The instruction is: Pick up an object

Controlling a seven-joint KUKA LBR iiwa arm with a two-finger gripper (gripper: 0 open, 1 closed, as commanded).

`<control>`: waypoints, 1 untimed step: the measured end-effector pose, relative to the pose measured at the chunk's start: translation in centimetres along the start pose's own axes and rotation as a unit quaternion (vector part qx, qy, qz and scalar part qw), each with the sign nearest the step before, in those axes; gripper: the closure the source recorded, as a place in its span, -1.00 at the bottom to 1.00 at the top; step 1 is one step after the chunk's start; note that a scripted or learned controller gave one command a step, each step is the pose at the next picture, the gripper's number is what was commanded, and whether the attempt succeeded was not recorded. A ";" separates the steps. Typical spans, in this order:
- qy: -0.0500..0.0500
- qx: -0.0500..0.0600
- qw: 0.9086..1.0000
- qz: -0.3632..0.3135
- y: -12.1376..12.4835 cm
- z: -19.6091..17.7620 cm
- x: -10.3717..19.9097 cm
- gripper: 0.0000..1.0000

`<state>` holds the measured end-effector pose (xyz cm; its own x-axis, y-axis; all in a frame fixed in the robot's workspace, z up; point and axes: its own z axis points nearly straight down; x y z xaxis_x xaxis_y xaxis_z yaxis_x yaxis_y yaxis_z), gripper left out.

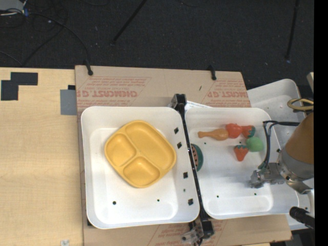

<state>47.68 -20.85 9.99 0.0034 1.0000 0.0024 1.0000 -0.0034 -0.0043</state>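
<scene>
My gripper is low over the right side of the right bin, below the arm's orange band. It sits just below and to the right of a small red strawberry-like toy and a green ball, apart from both. Further back lie an orange drumstick-shaped toy and a red toy. A dark teal round object rests against the bin's left wall. I see nothing held at the gripper.
A yellow divided plate lies in the left bin. A black divider runs between the bins. Cardboard lies behind them, and the wooden bench extends left.
</scene>
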 end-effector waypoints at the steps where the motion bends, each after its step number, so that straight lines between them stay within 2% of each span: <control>1: -0.001 -0.003 1.000 -0.002 0.0 -4.2 -0.2 1.00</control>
